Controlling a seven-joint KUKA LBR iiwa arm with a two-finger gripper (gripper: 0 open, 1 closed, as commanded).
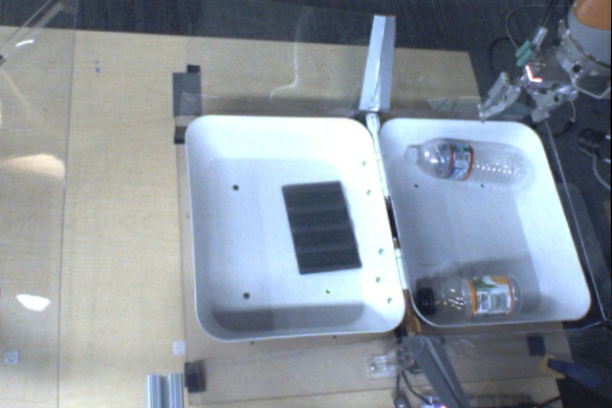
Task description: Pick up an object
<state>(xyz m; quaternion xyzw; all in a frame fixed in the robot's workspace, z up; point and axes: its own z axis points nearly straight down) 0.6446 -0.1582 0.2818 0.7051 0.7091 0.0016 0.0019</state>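
Nothing is picked up yet, as I judge it: my tool (521, 91) hangs at the upper right of the frame, above the far rim of the right bin (564, 234), and nothing sits in it. Whether it is spread or pressed together I cannot tell. A clear plastic bottle (464, 161) lies on its side just below and left of my tool. A second bottle (469, 295) lies at the lower edge. A dark ribbed block (321, 226) rests in the left bin (215, 205).

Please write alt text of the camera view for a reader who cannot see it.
The hand hovers above the far edge of the right bin, where two plastic bottles lie, one far and one near. The left bin holds a dark ribbed block.
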